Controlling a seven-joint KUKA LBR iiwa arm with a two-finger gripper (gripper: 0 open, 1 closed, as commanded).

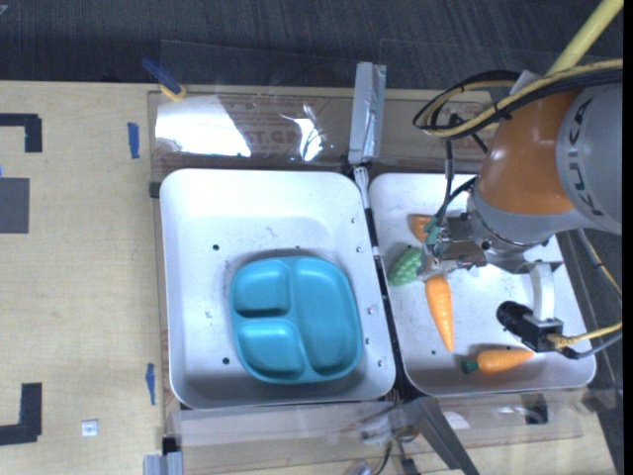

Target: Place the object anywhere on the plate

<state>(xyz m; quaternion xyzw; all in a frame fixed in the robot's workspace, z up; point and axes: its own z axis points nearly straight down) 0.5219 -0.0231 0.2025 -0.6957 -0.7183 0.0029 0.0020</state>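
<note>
You see the gripper (447, 248) low in the right bin (569, 369), at the top of a carrot (441, 310), likely for a grasp; I cannot tell its state. The plate (295, 317) sits in the left bin (188, 265), left of the carrot, with a second carrot (499, 360) and a green piece (404, 266) nearby

I see the light wooden bench (79, 295) carrying two shallow white bins side by side, touching along their inner rims: left bin (183, 265), right bin (584, 369). Black tape marks (25, 132) and blue tape bits (133, 139) lie on the bare wood left of them.
</note>
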